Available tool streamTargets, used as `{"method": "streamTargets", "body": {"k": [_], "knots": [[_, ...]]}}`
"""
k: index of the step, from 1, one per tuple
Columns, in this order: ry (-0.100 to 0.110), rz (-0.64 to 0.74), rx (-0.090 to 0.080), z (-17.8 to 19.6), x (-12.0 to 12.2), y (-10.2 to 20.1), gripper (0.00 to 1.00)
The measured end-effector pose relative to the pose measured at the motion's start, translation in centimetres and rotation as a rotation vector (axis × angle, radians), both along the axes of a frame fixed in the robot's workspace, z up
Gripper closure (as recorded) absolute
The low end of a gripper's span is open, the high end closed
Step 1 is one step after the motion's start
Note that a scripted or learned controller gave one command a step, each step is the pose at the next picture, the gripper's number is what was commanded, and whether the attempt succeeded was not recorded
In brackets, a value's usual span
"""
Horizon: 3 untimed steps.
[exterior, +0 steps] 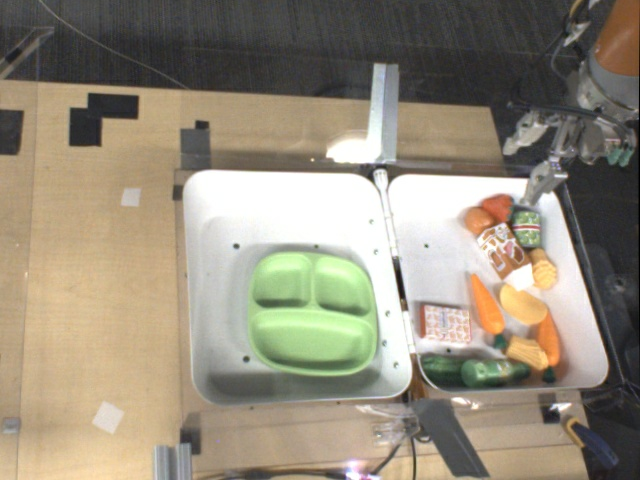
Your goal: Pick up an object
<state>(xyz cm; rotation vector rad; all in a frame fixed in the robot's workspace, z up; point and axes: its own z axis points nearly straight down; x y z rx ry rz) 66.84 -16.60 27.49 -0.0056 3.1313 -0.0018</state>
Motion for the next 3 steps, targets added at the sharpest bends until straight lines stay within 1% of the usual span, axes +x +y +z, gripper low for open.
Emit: {"method": "streamTargets", "body": {"k": [1, 2, 3], "knots": [[0.01, -0.059, 0.002, -12.9, -3.2, -4.0, 0.0], [-0.004, -0.078, 0.0, -15.9, -5.9, -1.4, 0.0], [-0.005, -0.119, 0.0, -18.5, -10.1, 2.1, 0.0]]}}
